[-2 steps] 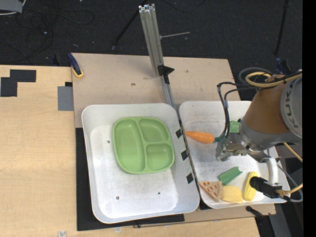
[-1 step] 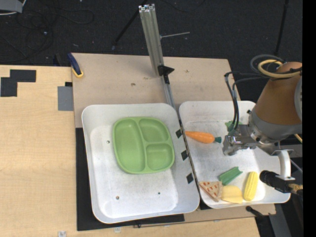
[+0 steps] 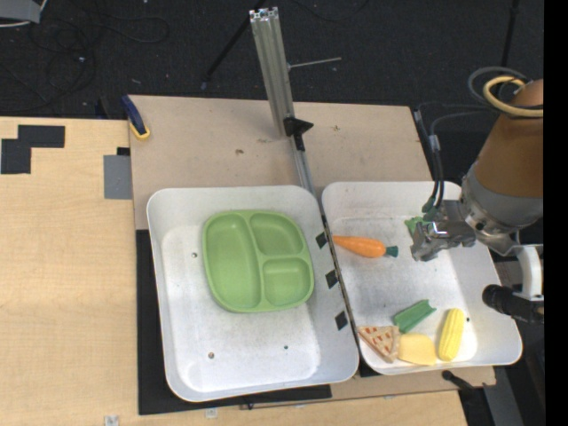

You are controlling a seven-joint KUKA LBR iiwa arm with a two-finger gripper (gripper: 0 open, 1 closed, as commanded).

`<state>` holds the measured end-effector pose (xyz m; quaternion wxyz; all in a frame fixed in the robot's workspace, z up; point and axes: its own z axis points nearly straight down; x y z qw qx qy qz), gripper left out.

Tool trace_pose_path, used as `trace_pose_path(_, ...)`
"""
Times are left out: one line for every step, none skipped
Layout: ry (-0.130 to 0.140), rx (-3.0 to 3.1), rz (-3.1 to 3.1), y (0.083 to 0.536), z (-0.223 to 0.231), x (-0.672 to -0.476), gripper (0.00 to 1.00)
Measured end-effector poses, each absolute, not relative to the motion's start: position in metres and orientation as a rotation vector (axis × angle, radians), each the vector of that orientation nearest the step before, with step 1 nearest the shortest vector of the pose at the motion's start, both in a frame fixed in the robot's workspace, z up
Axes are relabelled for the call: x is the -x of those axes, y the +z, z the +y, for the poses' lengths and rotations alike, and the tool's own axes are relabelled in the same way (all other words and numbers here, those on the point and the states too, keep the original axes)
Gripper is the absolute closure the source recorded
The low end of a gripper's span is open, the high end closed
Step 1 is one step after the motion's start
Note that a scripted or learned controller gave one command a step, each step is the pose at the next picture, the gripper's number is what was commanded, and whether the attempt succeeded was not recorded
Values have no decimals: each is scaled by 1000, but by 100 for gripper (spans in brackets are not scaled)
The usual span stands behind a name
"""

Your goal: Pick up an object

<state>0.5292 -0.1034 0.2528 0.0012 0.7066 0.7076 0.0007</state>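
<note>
- The gripper (image 3: pixel 428 238) hovers right of centre, over the right bin (image 3: pixel 493 349); you cannot tell its grasp state.
- The toy carrot (image 3: pixel 359 247) lies just to its left, apart from the corn cob (image 3: pixel 451 334).
- Centre over the carrot's middle before you descend.

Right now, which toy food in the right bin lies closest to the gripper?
The carrot, orange with a green tip, lying alone just left of the gripper. The corn, pizza slice and green piece cluster at the bin's near edge.
</note>
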Motion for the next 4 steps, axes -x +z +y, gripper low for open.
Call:
trace_pose_path(0,-2218,2231,256,-46,-525,100)
trace_pose_path(-4,-2220,2230,246,-3,-512,100)
trace_pose_path(-3,-2219,2231,248,46,-502,100)
trace_pose_path(-4,-2218,2232,243,102,-488,100)
